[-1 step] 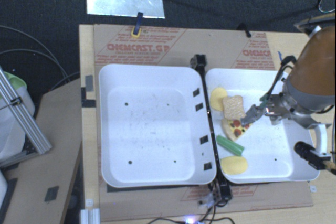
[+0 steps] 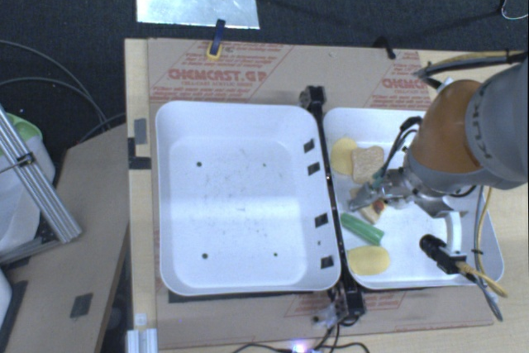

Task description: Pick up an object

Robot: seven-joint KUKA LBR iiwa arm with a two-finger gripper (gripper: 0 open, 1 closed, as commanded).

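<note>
Left bin [image 2: 240, 202]: beside right bin, rims touching along middle.
Right bin [image 2: 411, 245]: all loose items lie here, hence reach on this side.
Arm [image 2: 450, 136]: bent over right bin, wrist low, posed for grasp by my judgement.
Gripper [image 2: 369, 198]: low between bread slice [image 2: 368, 163] and green stick [image 2: 362, 228]; width cannot tell, nothing seen held.
Yellow lump [image 2: 369, 260]: near front wall, apart.
Brown piece [image 2: 373, 213]: likely target, just under gripper.
</note>
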